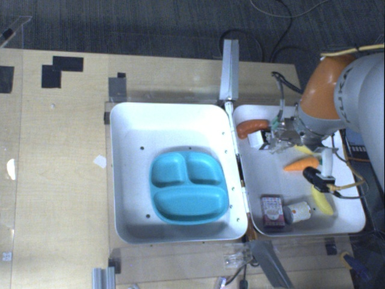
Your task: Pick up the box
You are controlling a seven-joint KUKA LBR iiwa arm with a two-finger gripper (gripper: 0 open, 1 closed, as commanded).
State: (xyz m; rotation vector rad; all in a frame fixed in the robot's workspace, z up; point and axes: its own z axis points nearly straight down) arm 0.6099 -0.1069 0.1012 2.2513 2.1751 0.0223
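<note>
The arm reaches in from the right, and its jaws [278, 138] hang low over the far end of the right bin [352, 221], close to a sausage [252, 126] and an orange carrot [302, 164]; I cannot tell how they stand. The box [272, 212], dark with a pale label, lies flat at the bin's near edge, touching a small can [299, 211]. A blue divided tray [189, 186] sits in the left bin [129, 131].

The arm [355, 95] (cut off at right) hides the gripper's [278, 138] fingers.
</note>
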